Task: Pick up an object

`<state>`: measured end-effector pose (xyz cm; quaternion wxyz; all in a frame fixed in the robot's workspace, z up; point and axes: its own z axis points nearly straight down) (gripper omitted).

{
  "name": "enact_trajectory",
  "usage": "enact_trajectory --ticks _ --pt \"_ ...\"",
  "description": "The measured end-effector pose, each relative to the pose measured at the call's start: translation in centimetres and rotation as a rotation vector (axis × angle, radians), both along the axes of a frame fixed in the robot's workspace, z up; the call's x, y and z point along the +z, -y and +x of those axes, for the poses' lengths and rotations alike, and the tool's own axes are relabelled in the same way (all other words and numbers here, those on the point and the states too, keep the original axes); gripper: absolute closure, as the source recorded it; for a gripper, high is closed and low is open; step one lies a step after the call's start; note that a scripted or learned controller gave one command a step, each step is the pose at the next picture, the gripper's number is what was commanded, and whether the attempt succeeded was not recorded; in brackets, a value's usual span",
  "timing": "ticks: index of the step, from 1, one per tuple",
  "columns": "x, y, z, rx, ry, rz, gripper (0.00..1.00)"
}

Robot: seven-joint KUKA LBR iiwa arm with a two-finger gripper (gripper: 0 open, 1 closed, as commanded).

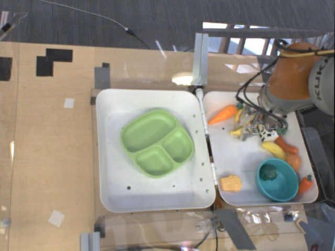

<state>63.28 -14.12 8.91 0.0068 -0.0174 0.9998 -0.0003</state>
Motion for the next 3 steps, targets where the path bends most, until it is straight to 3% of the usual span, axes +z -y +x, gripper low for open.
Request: enact_trajectory --ticks 1,2,3 --pt "-0.1 0.0 -0.1 0.000 -0.002 0.000 0.00" --pt "0.2 -3.0 1.8 -0.167 -0.015 -0.018 0.00" --pt "1.8 -3.7 2.6 -0.161 0.013 -0.008 1.00"
